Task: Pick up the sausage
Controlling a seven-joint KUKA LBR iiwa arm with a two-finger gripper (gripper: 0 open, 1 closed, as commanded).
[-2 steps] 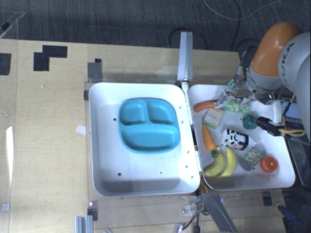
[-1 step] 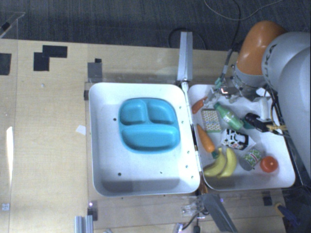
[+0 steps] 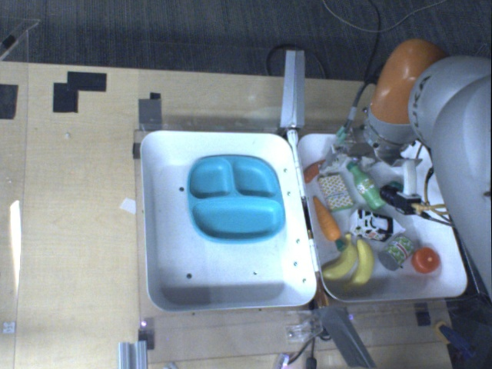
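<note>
The sausage [image 3: 310, 172] is a short reddish-brown piece lying at the far-left side of the right bin [image 3: 453, 283], close to the wall between the bins. My gripper [image 3: 345, 149] hangs over the back of that bin, just right of the sausage and slightly above it, partly lost among the clutter and cables. Nothing shows as held in it. The grey arm with its orange band [image 3: 407, 68] comes in from the right and hides the bin's far-right corner.
The right bin also holds a checkered packet [image 3: 335, 190], a green bottle [image 3: 367, 188], a carrot [image 3: 327, 220], two bananas [image 3: 351, 261], a black-and-white item [image 3: 373, 224], a small can [image 3: 397, 250] and a red-orange ball [image 3: 424, 260]. A blue divided plate [image 3: 235, 197] sits in the left bin [image 3: 165, 229].
</note>
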